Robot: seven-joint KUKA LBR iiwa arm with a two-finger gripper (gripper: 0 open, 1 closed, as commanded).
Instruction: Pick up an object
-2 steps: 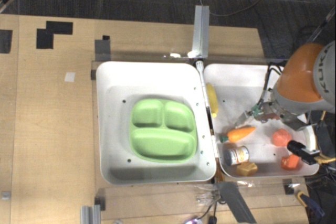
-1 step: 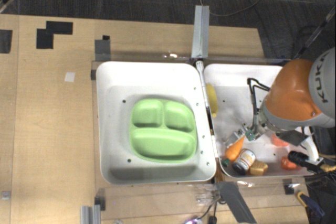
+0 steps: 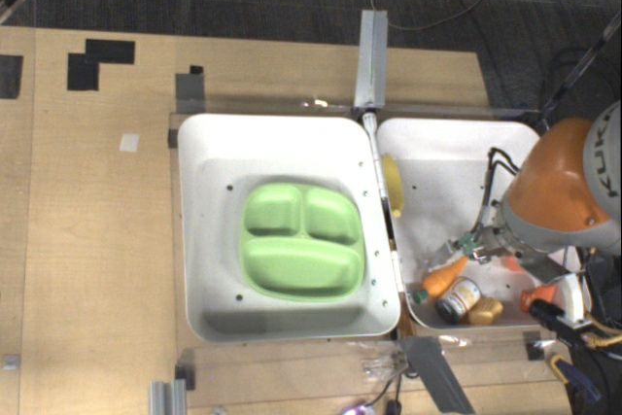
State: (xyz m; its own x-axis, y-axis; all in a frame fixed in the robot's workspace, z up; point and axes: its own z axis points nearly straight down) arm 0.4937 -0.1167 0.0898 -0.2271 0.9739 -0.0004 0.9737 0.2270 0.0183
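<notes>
In the right bin (image 3: pixel 437 160) an orange carrot-shaped toy (image 3: pixel 442 277) lies near the front wall, with a small can (image 3: pixel 457 299) and a tan lump (image 3: pixel 486 310) just in front of it. A yellow object (image 3: pixel 392 182) rests against that bin's left wall. My gripper (image 3: pixel 478 248) hangs low over the right bin, its tip right at the carrot toy's upper end. The arm's orange band (image 3: pixel 554 180) covers the wrist, and the fingers are too small and cluttered to read.
The left bin (image 3: pixel 209 209) holds a green divided tray (image 3: pixel 301 240). An orange-and-white item (image 3: pixel 549 292) lies at the right bin's front right corner. A metal divider (image 3: pixel 371 63) runs back between the bins. Cables trail at the right.
</notes>
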